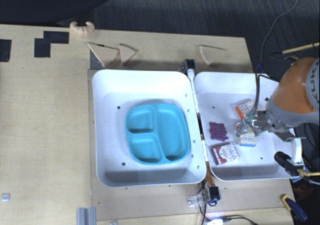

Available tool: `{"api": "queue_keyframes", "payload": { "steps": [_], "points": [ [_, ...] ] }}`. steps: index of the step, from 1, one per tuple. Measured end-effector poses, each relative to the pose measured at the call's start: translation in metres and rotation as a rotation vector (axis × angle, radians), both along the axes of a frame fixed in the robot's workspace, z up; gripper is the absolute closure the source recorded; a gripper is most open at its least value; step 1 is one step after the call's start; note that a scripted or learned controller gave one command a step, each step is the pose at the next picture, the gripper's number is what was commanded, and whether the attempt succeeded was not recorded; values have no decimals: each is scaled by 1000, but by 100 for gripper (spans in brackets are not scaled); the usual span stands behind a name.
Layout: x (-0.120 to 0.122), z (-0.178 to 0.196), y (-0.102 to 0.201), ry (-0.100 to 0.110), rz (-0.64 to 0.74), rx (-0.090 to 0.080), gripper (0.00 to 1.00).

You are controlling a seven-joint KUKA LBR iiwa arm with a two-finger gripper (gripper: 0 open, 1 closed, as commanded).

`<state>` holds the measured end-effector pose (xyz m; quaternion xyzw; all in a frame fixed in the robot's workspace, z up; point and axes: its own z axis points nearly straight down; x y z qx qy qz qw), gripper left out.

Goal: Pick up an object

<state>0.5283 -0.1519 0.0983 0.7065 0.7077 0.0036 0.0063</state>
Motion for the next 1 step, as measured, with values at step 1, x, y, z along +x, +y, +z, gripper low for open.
{"api": "queue_keyframes", "payload": {
  "steps": [1],
  "points": [
    [-40,105,46,9,3,4,100]
  ]
}}
